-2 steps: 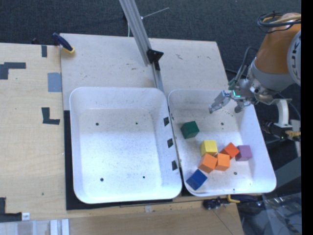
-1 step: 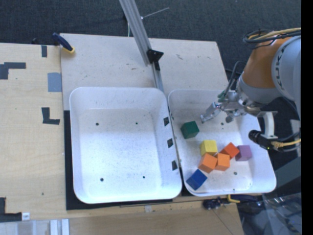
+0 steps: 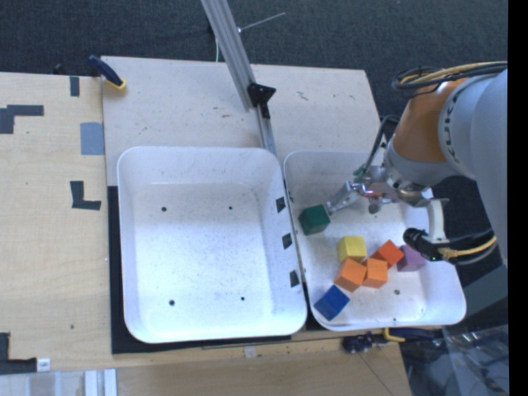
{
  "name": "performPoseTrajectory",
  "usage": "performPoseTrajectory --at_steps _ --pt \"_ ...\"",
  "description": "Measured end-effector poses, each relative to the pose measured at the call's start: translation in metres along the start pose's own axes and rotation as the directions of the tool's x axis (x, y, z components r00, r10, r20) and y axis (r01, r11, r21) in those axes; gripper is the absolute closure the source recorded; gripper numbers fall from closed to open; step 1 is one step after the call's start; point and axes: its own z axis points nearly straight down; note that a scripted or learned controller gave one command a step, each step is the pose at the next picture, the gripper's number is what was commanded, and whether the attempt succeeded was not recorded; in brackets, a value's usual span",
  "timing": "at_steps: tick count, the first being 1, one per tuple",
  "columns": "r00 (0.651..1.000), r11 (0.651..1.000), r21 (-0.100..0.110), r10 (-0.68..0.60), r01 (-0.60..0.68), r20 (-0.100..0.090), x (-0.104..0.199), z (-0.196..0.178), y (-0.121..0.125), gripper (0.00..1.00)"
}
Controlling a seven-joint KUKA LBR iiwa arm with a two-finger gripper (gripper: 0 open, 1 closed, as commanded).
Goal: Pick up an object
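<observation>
Blocks lie in the right bin [image 3: 429,304], the smaller-looking of the two white trays, while the left bin [image 3: 198,172] takes up the middle of the bench [image 3: 49,221] beside it. From three o'clock the grey arm [image 3: 478,122] with its orange band reaches in over the right bin's upper half, and its gripper [image 3: 334,206] points toward nine o'clock, its tips just at the green block [image 3: 313,219], which sits near the bin's left wall. Whether the fingers are spread or closed on that block I cannot tell; the tips look very close to its upper right corner, but the block rests on the bin floor and is not seen between them. At about five o'clock from the green block sits the yellow block [image 3: 352,247], and just below it two orange blocks: one [image 3: 352,274] touching a second [image 3: 376,272]. A third orange block [image 3: 390,253] lies at the two o'clock side of that pair, with a purple block [image 3: 412,260] just beside it to the right. The blue block [image 3: 332,302] sits lowest, at seven o'clock from the orange pair, near the bin's bottom left corner.
</observation>
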Motion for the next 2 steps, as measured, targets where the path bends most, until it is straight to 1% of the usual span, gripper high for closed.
performPoseTrajectory --at_steps 1,2 --pt "1.000 1.000 0.005 -0.001 0.001 0.000 0.001 0.023 -0.001 0.00" --pt "1.000 1.000 0.004 -0.002 0.002 -0.001 0.001 0.012 0.000 1.00"
